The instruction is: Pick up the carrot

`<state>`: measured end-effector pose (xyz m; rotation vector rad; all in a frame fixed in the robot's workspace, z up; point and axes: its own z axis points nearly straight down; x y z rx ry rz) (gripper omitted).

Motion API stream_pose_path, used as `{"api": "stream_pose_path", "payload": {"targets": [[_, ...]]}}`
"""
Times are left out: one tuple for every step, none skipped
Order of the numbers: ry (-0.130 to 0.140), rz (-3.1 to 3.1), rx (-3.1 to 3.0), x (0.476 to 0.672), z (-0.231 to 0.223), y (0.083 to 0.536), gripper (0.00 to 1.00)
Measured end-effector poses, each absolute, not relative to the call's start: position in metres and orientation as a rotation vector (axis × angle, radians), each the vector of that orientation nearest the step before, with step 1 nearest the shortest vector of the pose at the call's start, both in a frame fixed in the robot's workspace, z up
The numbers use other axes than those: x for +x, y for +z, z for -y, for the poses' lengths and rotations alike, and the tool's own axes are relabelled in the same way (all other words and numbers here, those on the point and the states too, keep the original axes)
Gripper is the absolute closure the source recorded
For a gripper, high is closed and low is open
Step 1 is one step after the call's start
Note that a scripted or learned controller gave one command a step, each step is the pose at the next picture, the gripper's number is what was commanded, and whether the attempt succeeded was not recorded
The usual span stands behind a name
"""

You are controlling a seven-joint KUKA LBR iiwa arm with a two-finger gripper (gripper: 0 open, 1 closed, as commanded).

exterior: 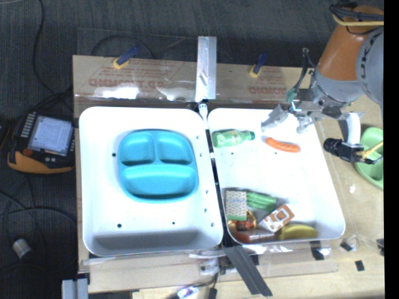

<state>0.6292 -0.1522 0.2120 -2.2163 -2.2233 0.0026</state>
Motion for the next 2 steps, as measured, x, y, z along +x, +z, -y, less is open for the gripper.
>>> {"api": "stream_pose_path", "payload": {"targets": [[0.003,2.293,-2.143,0.5451,0.1764,0.152,0.0],[0.002,2.294,-2.14,0.5459,0.1754,0.1607,1.0]]}}
